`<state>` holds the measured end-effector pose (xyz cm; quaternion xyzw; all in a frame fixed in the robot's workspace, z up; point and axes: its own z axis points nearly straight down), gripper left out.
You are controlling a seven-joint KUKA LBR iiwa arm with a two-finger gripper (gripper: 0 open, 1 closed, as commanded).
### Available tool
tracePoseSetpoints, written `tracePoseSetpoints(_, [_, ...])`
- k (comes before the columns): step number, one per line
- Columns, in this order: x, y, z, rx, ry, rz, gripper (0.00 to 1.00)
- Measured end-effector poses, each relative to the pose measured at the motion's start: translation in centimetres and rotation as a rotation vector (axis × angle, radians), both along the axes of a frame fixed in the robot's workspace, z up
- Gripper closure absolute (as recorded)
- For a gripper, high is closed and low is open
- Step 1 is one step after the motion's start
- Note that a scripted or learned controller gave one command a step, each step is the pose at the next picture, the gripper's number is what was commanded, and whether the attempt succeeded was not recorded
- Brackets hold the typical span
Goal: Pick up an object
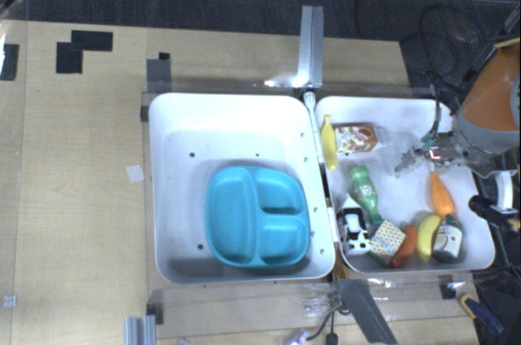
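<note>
The right bin (pixel 391 117) holds several small items. A yellow banana-shaped piece (pixel 327 141) lies along its left wall beside a brown-and-white packet (pixel 356 138). Below them is a green bottle (pixel 364 190). An orange carrot (pixel 440 195) lies near the right wall. Along the front edge sit a black-and-white item (pixel 352 223), a checkered block (pixel 386 239), a red-orange piece (pixel 404 246), a yellow banana (pixel 426 235) and a small dark bottle (pixel 447 240). My gripper (pixel 419 156) hangs low over the bin's upper right part, just above the carrot and right of the packet.
The left bin (pixel 175 124) holds a blue divided plate (pixel 256 215). The arm's grey body and orange band (pixel 492 95) lean in over the right bin's right rim. A metal post (pixel 312 42) stands behind the divide between the bins. Cables lie on the dark floor behind.
</note>
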<state>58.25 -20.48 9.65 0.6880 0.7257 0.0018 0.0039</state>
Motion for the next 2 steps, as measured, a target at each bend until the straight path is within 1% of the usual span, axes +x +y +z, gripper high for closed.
tracePoseSetpoints(1, [-0.71, -0.07, -0.74, -0.001, -0.005, 0.108, 0.0])
tracePoseSetpoints(2, [-0.58, 0.11, 0.17, 0.002, -0.004, 0.11, 1.0])
